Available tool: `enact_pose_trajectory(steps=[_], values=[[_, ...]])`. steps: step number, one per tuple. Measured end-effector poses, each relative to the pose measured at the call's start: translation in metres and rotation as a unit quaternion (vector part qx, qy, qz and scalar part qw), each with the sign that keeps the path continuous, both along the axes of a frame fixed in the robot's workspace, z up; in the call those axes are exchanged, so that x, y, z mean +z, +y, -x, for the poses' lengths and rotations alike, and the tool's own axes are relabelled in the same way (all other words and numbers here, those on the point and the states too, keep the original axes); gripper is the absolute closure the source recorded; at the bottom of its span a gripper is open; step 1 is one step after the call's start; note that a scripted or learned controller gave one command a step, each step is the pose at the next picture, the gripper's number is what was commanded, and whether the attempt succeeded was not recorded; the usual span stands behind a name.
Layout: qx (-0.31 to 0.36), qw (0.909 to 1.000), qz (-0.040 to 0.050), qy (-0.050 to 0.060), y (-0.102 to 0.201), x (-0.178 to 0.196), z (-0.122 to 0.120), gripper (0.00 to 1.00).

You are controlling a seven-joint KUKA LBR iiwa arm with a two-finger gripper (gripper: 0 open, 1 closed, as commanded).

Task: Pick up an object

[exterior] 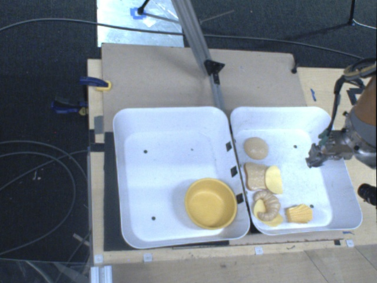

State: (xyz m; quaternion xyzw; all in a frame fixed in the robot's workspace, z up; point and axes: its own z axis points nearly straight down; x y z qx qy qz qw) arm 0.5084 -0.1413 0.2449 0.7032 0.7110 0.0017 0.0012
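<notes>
Gripper (pixel 313 158) position: above the right bin's (pixel 341 211) right side; I cannot tell its state at this size. Candidate objects lie well left of me: round bun (pixel 256 148), croissant (pixel 268 205), ridged yellow piece (pixel 299 213). Risk: items crowd together, so descent may nudge neighbours and miss.

left bin (pixel 135 158): bowl (pixel 211 203) at front right | right bin (pixel 306 125): food pieces (pixel 268 181) clustered at its left | end effector (pixel 314 156) over right bin's right side
</notes>
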Motion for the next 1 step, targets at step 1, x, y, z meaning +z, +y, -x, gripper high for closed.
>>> enact_pose_trajectory(steps=[1], values=[[0.000, 1.0000, -0.0003, 0.000, 0.0518, 0.0081, -0.0106, 1.00]])
